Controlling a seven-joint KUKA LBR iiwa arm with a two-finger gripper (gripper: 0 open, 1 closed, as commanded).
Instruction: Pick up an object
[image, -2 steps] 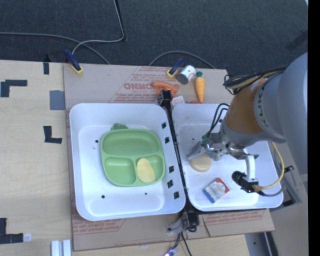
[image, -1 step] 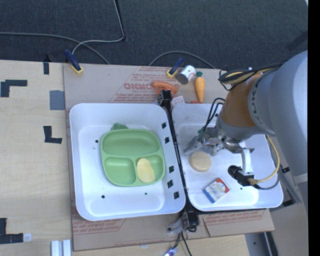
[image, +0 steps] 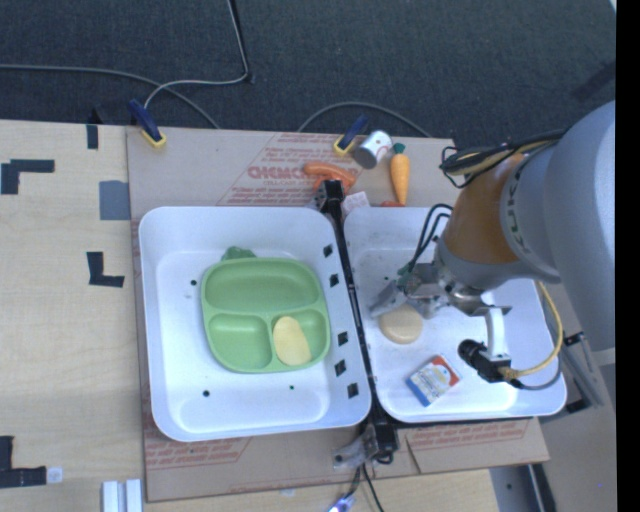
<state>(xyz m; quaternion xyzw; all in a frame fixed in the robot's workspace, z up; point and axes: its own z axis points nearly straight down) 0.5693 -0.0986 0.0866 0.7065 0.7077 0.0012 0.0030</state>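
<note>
We see gripper (image: 398, 302) in right bin (image: 520, 400), fingers' state unclear, w/ round beige object (image: 402, 327) just at its 6 o'clock; small packet (image: 433, 381) at 5, print unreadable.

A single fixed camera looks down from above at a slant on the pale wooden surface (image: 60, 330), near enough that the two shallow white plastic bins (image: 165, 245) fill the middle, with the grey, orange-banded arm (image: 560, 210) entering from the right.
</note>
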